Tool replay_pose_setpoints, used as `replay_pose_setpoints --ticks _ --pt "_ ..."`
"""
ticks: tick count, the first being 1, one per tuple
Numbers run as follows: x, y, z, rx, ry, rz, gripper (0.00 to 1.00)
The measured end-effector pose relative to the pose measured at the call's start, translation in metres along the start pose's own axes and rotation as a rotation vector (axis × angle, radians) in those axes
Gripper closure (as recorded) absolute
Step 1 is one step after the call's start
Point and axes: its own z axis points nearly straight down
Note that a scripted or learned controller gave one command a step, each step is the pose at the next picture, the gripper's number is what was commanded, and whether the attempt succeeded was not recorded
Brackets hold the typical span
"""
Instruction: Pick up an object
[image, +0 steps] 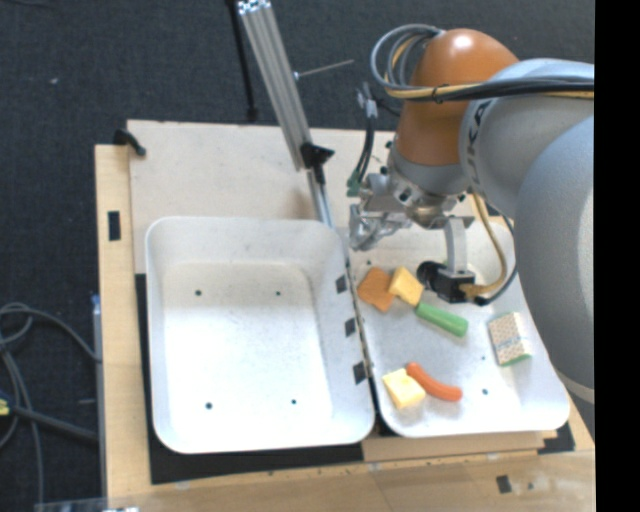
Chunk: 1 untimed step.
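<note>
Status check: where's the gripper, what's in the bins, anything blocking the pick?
Gripper over right bin top-left corner, nothing seen in it. Nearest: orange block touching yellow block, just below. Green stick, speckled box, orange carrot further off. Path open.

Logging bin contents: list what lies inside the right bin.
Inside the right bin: orange block, yellow block, green stick, patterned box, yellow cube, orange carrot-like piece. The arm covers its far corner.
</note>
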Motion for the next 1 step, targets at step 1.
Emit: replay_pose_setpoints --ticks 1 --pt "0.0521 0.0238 -0.0076 0.0 -0.001 0.0 1.0"
